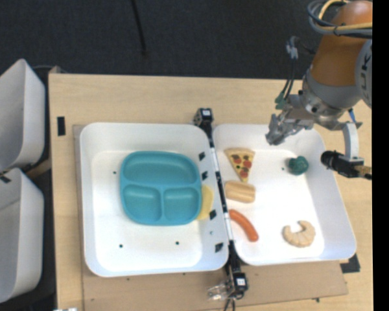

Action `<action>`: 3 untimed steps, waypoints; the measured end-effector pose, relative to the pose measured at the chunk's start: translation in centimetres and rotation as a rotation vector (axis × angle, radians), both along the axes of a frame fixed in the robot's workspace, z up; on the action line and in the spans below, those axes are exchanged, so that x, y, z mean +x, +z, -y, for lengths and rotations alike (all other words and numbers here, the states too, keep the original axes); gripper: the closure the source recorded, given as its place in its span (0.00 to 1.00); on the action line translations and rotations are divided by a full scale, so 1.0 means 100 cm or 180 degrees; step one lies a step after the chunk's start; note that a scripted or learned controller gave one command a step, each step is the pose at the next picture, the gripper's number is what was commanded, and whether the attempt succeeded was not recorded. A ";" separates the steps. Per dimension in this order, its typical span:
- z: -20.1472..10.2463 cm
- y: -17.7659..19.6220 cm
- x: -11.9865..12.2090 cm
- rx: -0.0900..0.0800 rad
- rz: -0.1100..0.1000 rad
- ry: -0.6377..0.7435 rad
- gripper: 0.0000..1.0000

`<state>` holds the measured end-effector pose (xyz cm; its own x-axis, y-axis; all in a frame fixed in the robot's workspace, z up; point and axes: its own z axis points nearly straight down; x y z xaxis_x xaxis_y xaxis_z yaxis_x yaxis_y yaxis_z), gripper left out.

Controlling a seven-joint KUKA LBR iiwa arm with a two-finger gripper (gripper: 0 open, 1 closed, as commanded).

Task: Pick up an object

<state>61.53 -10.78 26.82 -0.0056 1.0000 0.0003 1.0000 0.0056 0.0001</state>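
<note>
The bench (149,92) carries 2 shallow white bins side by side. The left bin (97,173) holds 1 teal divided plate (160,188) with 3 compartments, lying flat near the bin's middle, and a small yellow piece (207,203) peeks out at the plate's right edge against the divider between the bins. The right bin (330,199) holds 5 toy foods: a pizza slice (240,162) near its upper left, a tan bread roll (240,192) just below the slice, an orange-red sausage (244,225) lying at a slant below the roll, a pale croissant (299,234) toward the lower right, and a small dark green lump (297,165) on the right side of the bin, well apart from the others. The arm (337,50) reaches in from the right, its orange band high at the top corner, and the gripper (277,135) hangs over the upper part of the right bin, between the pizza slice and the green lump and touching neither. Nothing shows between its fingers, and at this slant I cannot tell whether they are spread or pressed together.
</note>
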 end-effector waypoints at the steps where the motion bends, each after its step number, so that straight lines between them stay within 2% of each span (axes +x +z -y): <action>1: -0.043 -0.008 -0.018 0.0000 -0.0002 -0.0001 1.00; 2: -0.096 -0.009 -0.019 0.0003 -0.0001 0.0005 1.00; 3: -0.152 -0.011 -0.041 0.0005 -0.0001 0.0005 1.00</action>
